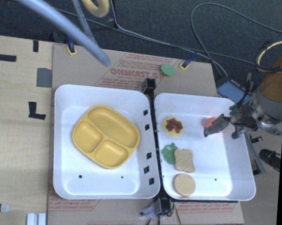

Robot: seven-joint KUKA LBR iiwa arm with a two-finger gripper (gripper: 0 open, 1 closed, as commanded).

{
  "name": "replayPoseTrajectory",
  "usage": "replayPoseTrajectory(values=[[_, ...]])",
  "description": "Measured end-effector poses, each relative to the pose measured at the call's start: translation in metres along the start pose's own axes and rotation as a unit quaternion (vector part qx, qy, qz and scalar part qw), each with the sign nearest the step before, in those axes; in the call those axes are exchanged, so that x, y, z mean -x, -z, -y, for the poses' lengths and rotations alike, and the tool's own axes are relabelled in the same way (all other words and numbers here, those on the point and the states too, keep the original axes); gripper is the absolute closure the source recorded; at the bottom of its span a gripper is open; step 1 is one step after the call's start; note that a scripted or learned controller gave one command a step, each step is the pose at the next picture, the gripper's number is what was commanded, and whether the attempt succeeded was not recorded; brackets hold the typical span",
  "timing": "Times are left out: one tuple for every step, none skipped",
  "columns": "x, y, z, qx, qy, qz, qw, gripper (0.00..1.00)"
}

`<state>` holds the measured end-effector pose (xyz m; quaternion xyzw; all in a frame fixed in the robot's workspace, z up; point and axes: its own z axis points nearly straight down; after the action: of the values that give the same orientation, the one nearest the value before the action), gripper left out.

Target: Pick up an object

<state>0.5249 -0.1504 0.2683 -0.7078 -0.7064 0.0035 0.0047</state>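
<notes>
The right bin (237,182) holds a small round pizza-like piece (173,126), a green leafy piece (168,152), a slice of bread (184,160) and a round tan biscuit (184,184). A small orange-red piece (211,122) lies near the bin's far right side. My gripper (222,132) reaches in over the right rim, low in the bin, with its dark fingers spread apart. The left finger (211,129) lies right beside the orange-red piece, which is not between the fingers. Nothing is held.
The left bin (63,176) holds a yellow divided plate (106,136). A green waffle-like piece (167,70) lies on the cardboard behind the bins. Cables and a grey pole (65,23) cross the back. A black divider (151,134) separates the bins.
</notes>
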Motion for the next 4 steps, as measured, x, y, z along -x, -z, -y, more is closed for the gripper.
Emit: replayPoseTrajectory(values=[[0.000, 0.005, -0.002, 0.005, 0.002, 0.001, 1.0000, 0.00], [-0.001, -0.039, -0.006, 0.003, 0.002, 0.001, 1.0000, 0.00], [0.003, -0.100, 0.001, 0.002, 0.001, 0.000, 1.0000, 0.00], [0.003, -0.145, 0.006, 0.003, 0.001, 0.000, 1.0000, 0.00]])
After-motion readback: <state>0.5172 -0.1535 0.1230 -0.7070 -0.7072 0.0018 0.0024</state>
